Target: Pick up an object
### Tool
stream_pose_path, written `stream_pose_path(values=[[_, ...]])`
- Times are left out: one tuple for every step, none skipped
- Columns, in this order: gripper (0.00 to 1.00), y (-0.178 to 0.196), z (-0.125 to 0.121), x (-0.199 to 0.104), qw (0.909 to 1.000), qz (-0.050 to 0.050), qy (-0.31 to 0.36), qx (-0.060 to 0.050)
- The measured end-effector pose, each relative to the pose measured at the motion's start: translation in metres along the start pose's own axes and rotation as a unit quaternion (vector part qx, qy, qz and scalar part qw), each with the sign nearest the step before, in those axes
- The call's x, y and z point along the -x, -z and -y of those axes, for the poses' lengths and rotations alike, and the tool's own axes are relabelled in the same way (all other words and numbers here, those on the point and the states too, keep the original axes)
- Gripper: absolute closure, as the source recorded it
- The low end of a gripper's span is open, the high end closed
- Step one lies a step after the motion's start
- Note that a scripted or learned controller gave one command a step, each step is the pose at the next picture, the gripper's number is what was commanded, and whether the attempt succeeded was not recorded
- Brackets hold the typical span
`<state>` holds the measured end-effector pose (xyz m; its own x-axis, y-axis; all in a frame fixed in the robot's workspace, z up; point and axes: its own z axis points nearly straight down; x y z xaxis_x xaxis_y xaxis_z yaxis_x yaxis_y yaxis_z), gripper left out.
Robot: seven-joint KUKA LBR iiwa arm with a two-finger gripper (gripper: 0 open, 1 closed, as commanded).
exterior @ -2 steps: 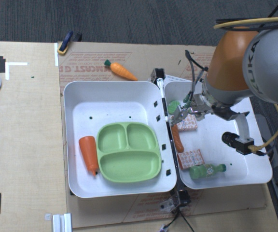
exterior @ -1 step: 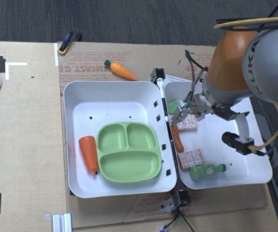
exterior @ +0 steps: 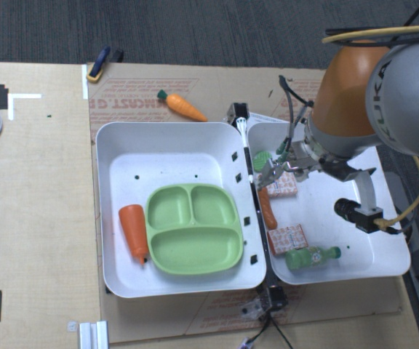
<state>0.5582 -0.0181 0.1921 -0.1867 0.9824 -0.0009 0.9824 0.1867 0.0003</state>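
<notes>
My gripper (exterior: 273, 171) hangs low over the upper left part of the right bin (exterior: 384, 260), under the grey and orange wrist. Just below it lies a small patterned pink box (exterior: 284, 187). A green object (exterior: 261, 160) sits right beside the gripper on its left. An orange-brown sausage (exterior: 267, 209) lies along the bin's left wall. Nearer the front are a second patterned box (exterior: 288, 236) and a green bottle (exterior: 312, 257) on its side. I see nothing clearly held.
The left bin (exterior: 122, 151) holds a green divided plate (exterior: 193, 228) and an orange carrot-like piece (exterior: 133, 232) by its left wall. A toy carrot (exterior: 182, 105) lies on the cardboard behind the bins, a blue marker (exterior: 98, 64) farther back left.
</notes>
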Motion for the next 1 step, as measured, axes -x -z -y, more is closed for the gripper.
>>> stream_pose_path(values=[[0.00,0.0000,0.0000,0.0000,1.0000,0.000,0.000,0.000]])
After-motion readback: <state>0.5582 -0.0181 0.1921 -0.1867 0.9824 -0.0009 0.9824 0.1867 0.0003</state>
